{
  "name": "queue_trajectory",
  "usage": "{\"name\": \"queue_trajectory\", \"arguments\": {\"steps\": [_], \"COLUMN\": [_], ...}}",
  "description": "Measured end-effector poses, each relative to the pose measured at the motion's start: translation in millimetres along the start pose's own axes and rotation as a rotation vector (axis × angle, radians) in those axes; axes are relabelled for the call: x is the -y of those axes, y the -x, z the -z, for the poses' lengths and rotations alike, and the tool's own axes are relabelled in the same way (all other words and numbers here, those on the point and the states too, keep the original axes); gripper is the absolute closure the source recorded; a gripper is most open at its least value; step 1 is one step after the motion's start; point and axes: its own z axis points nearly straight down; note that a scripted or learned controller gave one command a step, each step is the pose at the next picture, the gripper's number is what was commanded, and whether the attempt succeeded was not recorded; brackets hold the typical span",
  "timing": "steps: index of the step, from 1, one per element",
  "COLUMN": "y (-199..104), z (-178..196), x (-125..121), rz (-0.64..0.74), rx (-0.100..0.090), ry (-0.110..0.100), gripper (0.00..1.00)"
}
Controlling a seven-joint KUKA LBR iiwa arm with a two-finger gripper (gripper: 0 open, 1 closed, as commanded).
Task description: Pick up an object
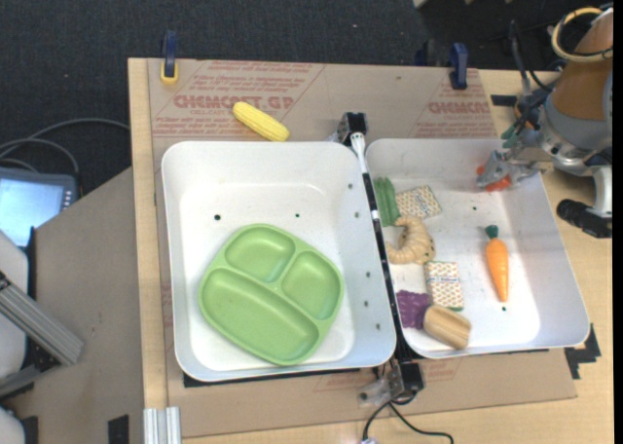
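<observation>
Both shallow white bins [185, 238] lie before you, and your gripper [498, 171] hovers at the right bin's far right corner, its opening not discernible, while the orange plastic carrot [497, 267] waits unpicked.

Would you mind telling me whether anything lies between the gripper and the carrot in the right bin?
Nothing visible does. The gripper hangs over the right bin's upper right corner, and the carrot lies below it in the picture with only bare white floor between. The other items, such as the croissant, sit further left.
</observation>
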Motion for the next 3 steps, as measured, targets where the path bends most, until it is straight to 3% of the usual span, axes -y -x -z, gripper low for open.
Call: {"name": "queue_trajectory", "arguments": {"steps": [1,2,3], "y": [-24,-18,-79], "z": [16,37,-4], "x": [-18,-18,19], "rz": [0.001,-0.002,0.001], "rx": [-0.001,0.0,-0.006], "ry": [-0.005,0.0,-0.012], "gripper": [1.0,1.0,1.0]}}
